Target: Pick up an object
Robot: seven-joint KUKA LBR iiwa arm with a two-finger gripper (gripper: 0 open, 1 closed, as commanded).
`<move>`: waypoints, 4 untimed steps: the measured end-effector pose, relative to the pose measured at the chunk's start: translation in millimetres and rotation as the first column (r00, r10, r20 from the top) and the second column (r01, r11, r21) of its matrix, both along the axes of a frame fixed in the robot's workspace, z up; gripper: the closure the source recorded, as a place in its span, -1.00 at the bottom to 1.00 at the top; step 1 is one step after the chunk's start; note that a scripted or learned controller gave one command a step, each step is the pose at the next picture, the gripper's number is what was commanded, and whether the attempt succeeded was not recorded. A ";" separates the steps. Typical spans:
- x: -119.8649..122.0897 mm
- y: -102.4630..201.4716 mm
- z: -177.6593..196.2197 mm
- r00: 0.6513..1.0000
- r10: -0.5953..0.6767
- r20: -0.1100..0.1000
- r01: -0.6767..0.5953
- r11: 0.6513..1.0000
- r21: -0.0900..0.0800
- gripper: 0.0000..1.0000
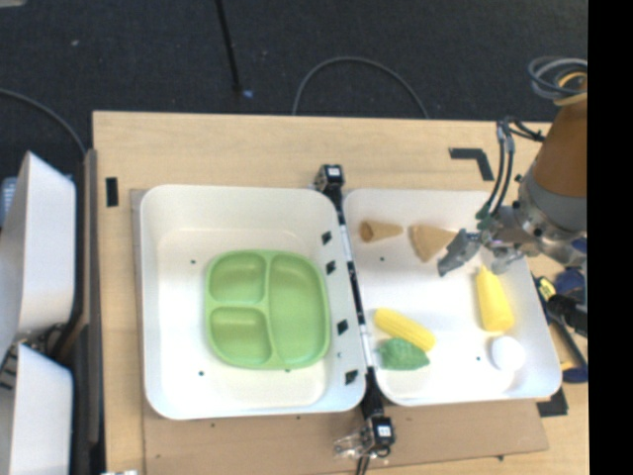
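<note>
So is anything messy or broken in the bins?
Nothing stands out. The green divided plate lies flat in the left bin. The corn cob, yellow banana-like toy and white egg rest loose in the right bin, unspilled.

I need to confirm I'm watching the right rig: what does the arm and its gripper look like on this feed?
The arm shows a broad orange band above a grey wrist section. Thin grey cables loop along its left side. The gripper is dark grey metal with slim fingers and angular linkage parts; no lettering is legible on it.
</note>
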State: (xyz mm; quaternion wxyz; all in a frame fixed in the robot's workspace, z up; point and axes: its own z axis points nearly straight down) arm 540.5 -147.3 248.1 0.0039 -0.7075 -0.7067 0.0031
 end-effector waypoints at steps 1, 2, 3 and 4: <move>2.3 0.2 5.6 1.000 0.003 0.011 -0.003 1.000 -0.002 -1.00; 2.0 9.1 -51.3 1.000 0.000 0.006 0.000 1.000 -0.001 -1.00; 0.6 10.2 -114.4 1.000 0.000 0.007 0.000 1.000 -0.002 -1.00; 0.4 9.1 -149.3 1.000 -0.001 0.008 0.001 1.000 -0.002 -1.00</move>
